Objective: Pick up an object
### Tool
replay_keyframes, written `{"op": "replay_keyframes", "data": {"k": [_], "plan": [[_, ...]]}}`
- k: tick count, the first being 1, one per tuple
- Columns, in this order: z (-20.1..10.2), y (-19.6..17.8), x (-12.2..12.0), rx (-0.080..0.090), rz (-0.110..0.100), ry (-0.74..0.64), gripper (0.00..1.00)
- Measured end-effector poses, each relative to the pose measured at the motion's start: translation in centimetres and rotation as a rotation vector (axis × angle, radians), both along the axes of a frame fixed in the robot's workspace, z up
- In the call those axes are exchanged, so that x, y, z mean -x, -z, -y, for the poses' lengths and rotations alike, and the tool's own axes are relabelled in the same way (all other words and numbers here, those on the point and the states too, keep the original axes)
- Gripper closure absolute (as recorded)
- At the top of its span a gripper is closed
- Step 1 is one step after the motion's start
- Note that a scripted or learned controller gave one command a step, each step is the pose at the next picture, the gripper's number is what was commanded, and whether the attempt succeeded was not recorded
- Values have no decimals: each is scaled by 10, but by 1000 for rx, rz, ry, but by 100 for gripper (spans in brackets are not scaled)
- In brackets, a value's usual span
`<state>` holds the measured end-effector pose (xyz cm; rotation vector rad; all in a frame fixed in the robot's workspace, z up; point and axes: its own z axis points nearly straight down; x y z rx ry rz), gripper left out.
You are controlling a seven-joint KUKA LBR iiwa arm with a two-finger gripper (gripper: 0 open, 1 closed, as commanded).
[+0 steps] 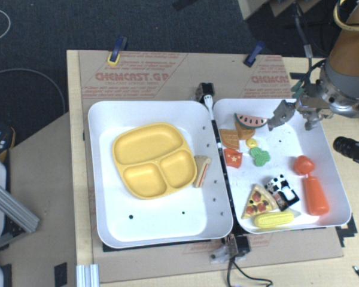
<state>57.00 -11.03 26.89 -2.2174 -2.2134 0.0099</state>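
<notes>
Watermelon slice sits far in right bin; my pincer hovers just right of it, open, w/ nothing gripped.

Grey arm from right, gripper fingers seemingly spread

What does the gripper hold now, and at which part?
Nothing. The gripper hangs open above the back of the right bin, next to the watermelon slice, with nothing between its fingers.

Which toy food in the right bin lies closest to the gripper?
The watermelon slice, just left of the gripper; the broccoli, pizza and corn lie farther down.
</notes>
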Motion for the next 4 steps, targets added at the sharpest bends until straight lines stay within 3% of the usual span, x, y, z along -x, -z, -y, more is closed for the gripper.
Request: {"op": "replay_keyframes", "data": {"k": [1, 4], "plan": [[0, -5, -2, 1, 9, -2, 0], [-18, 140, 18, -1, 2, -1, 0]]}}
